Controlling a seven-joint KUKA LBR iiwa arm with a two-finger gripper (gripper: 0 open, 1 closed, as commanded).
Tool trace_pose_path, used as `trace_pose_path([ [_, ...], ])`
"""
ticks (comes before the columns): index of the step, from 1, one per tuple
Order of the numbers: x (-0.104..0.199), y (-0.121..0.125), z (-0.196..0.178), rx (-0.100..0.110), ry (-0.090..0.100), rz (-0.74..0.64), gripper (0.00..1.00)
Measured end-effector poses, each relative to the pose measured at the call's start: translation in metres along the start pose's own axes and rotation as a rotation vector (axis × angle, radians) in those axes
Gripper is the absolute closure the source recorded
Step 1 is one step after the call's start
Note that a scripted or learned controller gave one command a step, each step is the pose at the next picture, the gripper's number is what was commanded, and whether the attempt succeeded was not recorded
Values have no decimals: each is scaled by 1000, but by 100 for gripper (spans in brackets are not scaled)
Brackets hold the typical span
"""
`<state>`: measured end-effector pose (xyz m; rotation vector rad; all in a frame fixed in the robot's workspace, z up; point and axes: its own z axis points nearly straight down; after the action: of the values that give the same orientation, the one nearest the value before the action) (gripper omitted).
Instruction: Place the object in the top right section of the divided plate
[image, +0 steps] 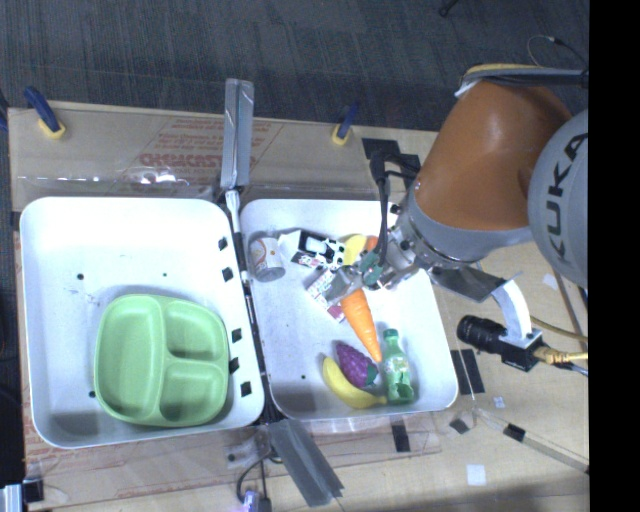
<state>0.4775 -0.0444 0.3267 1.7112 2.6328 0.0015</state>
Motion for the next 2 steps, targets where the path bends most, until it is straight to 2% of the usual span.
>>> trace_pose_path([
  [1,15,5,86,5,2,39,100],
  [2,15,6,76,6,2,35,100],
])
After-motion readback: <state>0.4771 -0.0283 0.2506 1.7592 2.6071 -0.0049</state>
